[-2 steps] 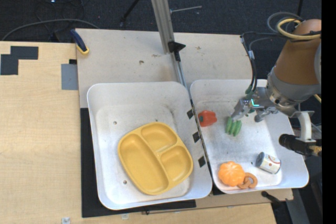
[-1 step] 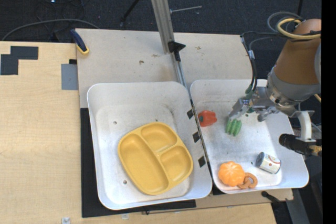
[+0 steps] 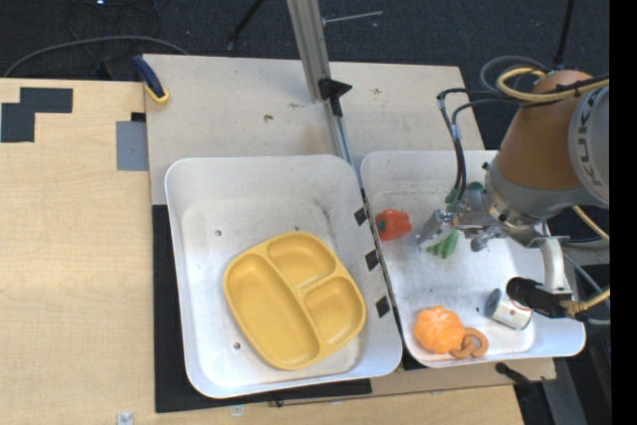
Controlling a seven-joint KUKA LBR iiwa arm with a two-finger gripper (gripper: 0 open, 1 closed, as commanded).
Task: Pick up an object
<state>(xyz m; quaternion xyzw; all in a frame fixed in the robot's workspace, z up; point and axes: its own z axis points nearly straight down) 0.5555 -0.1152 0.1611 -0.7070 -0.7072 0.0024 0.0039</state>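
Here the worktop (image 3: 239,105) carries two shallow white bins side by side. Left bin (image 3: 199,214): one yellow divided plate (image 3: 294,299), three compartments, lying flat toward the near side, turned at an angle to the bin walls. Right bin (image 3: 418,174): four loose things. A red object with a green tip (image 3: 393,224) lies close to the wall shared with the left bin. A green object (image 3: 444,243) sits near the bin's middle, directly at the pincer (image 3: 446,230). An orange rounded object (image 3: 439,329) rests at the near edge, with a small tan ring-shaped piece (image 3: 471,344) touching its right side. A small white cylinder with a dark end (image 3: 509,311) lies to the right of the orange one, apart from it. The arm (image 3: 542,149) comes in from the right, its orange band above the wrist, hoses looping over it, and the wrist is lowered into the right bin. The pincer tip is down at the green object, seemingly touching or just over it; whether its fingers are spread or pressed together cannot be told, the metal parts blur into each other. An aluminium post (image 3: 307,25) stands behind the bins, and a yellow-and-blue tool (image 3: 151,82) lies at the far left corner of the worktop.
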